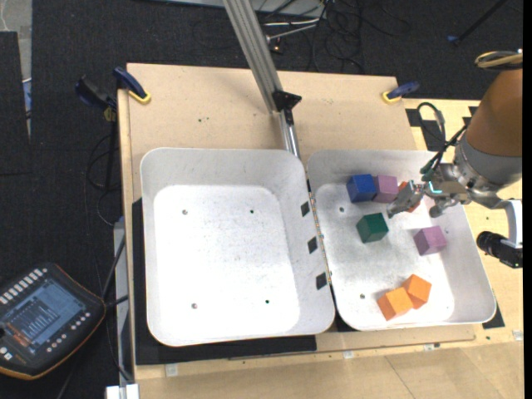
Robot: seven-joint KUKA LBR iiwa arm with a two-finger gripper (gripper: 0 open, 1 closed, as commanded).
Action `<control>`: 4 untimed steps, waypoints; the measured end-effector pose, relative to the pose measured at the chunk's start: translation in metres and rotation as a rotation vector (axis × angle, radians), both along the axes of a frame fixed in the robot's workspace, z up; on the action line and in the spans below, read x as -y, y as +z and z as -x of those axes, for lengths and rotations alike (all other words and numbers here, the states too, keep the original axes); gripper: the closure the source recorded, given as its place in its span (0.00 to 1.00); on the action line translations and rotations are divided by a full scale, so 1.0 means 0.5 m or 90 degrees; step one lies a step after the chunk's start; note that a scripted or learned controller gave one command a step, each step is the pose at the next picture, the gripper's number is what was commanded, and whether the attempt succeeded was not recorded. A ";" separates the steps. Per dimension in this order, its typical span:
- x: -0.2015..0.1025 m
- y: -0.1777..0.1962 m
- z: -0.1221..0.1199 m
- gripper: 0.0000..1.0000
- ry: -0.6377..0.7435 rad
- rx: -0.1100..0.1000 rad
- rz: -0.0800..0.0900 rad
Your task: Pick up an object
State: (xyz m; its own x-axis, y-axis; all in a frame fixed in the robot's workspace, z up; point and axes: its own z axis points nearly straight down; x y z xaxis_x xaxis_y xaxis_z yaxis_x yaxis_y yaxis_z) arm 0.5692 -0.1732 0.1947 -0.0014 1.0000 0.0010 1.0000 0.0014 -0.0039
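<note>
My gripper (413,200) is hanging over the right bin (465,306), can't tell how it's set from up here. Just beside it sit a pink cube (386,187) and a blue cube (362,187), touching. Green cube (372,227) is below those, purple cube (430,239) near me, and 2 orange blocks (405,296) sit by the front wall.

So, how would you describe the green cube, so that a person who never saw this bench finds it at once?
Look at the right white plastic bin, the one that holds the small blocks. Near its middle, below the blue cube at the far wall, stands the dark green cube, apart from the others. It is the only green block; its neighbours are blue, pink, purple and orange.
</note>
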 end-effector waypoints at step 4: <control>0.000 -0.127 -0.033 1.00 -0.001 0.018 0.003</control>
State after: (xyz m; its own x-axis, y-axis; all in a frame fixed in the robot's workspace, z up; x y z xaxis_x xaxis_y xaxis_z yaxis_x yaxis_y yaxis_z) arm 0.5858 -0.1733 0.1311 0.0008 1.0000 -0.0044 0.9997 -0.0007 0.0247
